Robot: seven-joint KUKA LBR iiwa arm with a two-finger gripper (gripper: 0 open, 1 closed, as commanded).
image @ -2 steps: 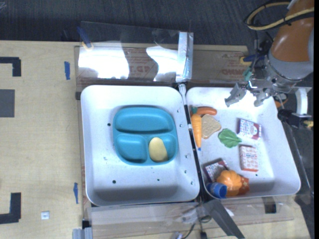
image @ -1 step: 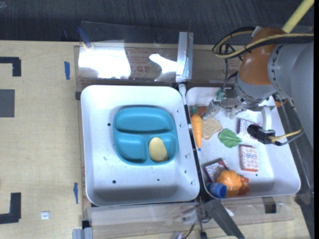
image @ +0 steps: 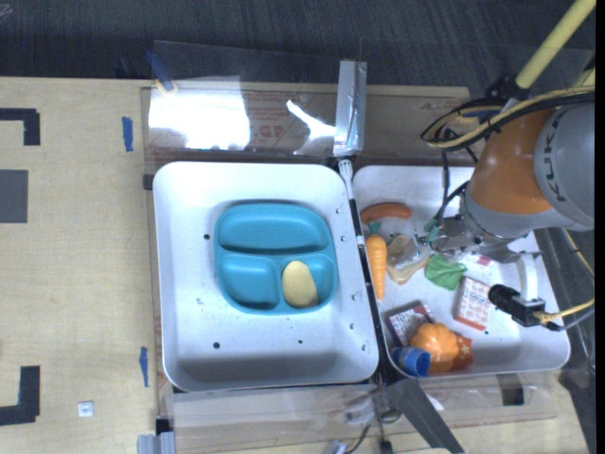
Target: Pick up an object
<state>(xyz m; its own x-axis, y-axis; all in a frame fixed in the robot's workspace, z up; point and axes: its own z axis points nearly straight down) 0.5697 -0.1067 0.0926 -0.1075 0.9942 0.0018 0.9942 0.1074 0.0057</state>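
My gripper is low in the right bin, near its middle. It hangs just above a green item and beside a tan piece. An orange carrot lies along the bin's left wall. A reddish sausage rests at the back. Toward the front sit an orange fruit, a blue-capped item, a dark packet and a red-and-white packet. From this view, whether anything is in the gripper is unclear.
The left bin holds a blue divided plate with a yellow oval object in its front right compartment. A metal divider post stands behind the bins. Cables loop near the arm.
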